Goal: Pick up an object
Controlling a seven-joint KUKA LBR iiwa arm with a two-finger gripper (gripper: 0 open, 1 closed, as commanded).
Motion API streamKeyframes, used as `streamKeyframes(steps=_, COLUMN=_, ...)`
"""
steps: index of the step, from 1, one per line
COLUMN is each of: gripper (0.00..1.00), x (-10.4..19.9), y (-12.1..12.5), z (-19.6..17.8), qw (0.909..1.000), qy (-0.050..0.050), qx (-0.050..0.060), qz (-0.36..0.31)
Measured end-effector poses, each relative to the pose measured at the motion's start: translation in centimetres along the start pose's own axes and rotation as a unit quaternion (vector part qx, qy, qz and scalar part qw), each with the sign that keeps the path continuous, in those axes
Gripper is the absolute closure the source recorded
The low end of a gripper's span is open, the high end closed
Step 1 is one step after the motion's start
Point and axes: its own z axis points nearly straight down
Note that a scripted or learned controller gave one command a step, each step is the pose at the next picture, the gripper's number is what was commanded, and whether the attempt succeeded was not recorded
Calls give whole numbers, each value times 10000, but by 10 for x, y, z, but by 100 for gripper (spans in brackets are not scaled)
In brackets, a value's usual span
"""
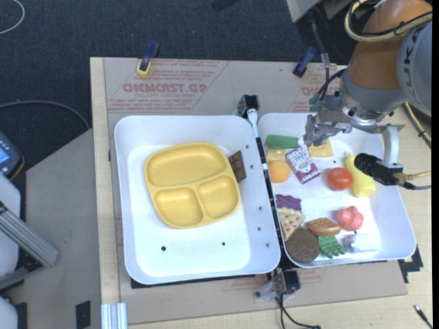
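White plastic, we see, forms both bins: the left bin holds a yellow divided tray with a small brown block at its right edge. The right bin carries toy food: a green vegetable, an orange, a tomato, a waffle. The gripper hangs over a small purple-and-white carton, perhaps touching it; we cannot tell whether its fingers are apart or together.

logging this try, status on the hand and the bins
Hand low over right bin, above small carton. Nothing seen gripped. Green piece, orange ball crowd close.
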Motion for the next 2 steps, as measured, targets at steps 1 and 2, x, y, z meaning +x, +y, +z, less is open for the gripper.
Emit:
streamKeyframes(steps=1, gripper=100, x=-12, y=-8, z=-9, qw=10000, qy=-4, qx=1, qz=26)
streamKeyframes(steps=2, gripper=100, x=-7, y=-22, z=-4, qw=10000, qy=11, qx=48, qz=29)
